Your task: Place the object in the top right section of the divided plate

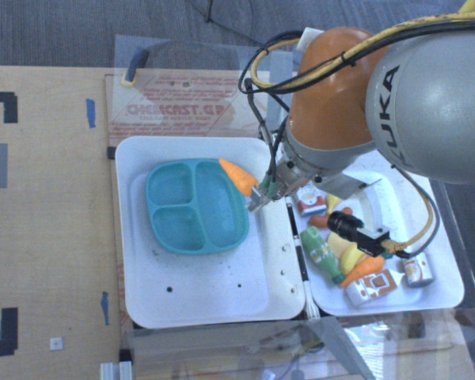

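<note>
Camera view, read from the left: we meet the blue divided plate [196, 207] first, lying in the left bin [142, 291] with two small sections on its left and one large section on its right. Next comes the orange carrot-like object [239, 177], just to the left of the gripper [263, 193] and slightly above it, resting on the plate's upper right rim. Its long axis runs on a diagonal, narrow tip up and left, thick end down and right towards the gripper. It looks smooth and bright orange, like a toy. We cannot tell whether the gripper is spread or pinched on the object; the wrist hides that. We judge the coming move turns on that short diagonal offset, carrot to plate section. Further right, the right bin [447, 291] holds a cluster of other toys [340, 252]
</note>
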You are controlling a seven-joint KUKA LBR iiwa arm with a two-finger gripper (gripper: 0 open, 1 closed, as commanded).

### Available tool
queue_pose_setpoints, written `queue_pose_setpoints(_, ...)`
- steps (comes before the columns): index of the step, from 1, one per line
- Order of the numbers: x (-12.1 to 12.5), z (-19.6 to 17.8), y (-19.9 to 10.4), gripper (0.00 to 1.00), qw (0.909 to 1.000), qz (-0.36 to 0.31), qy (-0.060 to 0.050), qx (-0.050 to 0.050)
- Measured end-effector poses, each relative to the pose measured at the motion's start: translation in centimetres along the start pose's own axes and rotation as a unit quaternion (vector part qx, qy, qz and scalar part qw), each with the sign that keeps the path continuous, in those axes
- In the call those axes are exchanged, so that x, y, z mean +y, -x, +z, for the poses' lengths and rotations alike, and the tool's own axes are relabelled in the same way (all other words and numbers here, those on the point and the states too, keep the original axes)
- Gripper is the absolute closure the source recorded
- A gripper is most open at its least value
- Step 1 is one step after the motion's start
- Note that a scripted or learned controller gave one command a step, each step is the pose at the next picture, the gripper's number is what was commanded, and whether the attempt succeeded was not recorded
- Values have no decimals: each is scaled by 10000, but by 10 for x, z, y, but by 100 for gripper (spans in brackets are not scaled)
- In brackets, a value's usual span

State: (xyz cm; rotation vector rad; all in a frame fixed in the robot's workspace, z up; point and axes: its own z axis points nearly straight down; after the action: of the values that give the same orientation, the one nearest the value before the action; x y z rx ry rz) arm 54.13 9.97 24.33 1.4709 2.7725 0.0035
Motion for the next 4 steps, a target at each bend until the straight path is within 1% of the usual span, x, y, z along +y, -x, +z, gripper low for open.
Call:
queue_pose_setpoints(1,0,0,0,0,10000,3,-1,0)
queue_pose_setpoints(2,77,-138,-52,0,9988,-492,-3,0)
queue_pose_setpoints(3,60,-165,-31,0,10000,-47,5,-4)
queue_pose_setpoints(4,89,-62,-72,0,9669,-2550,-1,9)
